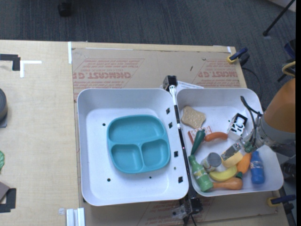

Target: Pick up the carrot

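Note:
The carrot [228, 184] looks like the long orange piece lying along the near wall of the right bin [221, 98], under a yellow banana [223, 174]. A second, shorter orange piece [243, 163] stands just right of the banana. My gripper [235, 150] hangs low over the right half of this bin, directly above a pale yellow item [232, 160] and close to the short orange piece. It is a hand's width up and right of the long orange piece. No item is visibly held.
The right bin also holds a bread slice [193, 117], a red-orange sausage [216, 136], a green bottle [199, 174], a grey can [213, 160], a blue bottle [257, 170] and a black-and-white card [238, 124]. A teal divided plate [138, 143] lies in the left bin [89, 126].

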Robot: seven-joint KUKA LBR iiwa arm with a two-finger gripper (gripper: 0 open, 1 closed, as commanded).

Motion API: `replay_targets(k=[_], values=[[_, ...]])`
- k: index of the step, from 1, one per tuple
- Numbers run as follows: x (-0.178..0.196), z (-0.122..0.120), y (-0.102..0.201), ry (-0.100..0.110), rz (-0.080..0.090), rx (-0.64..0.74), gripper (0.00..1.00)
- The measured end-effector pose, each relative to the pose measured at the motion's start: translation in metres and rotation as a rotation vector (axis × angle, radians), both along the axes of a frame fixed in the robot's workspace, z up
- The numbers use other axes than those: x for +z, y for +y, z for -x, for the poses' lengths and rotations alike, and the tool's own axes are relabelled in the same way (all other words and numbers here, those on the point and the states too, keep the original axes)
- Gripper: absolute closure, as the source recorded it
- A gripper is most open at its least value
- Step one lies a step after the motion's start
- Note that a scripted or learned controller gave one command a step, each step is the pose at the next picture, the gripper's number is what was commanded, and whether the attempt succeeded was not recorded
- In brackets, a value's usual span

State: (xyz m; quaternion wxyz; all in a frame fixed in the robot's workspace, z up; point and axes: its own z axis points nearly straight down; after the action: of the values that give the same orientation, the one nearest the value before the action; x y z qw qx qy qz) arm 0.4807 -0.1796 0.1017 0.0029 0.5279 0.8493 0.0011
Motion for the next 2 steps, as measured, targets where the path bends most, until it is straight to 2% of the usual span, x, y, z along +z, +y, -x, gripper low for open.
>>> replay_targets(k=[1,2], values=[[0.0092,-0.002,-0.0009,-0.004,0.002,-0.005,1.0],[0.0093,-0.002,-0.0008,-0.004,0.002,-0.005,0.0]])
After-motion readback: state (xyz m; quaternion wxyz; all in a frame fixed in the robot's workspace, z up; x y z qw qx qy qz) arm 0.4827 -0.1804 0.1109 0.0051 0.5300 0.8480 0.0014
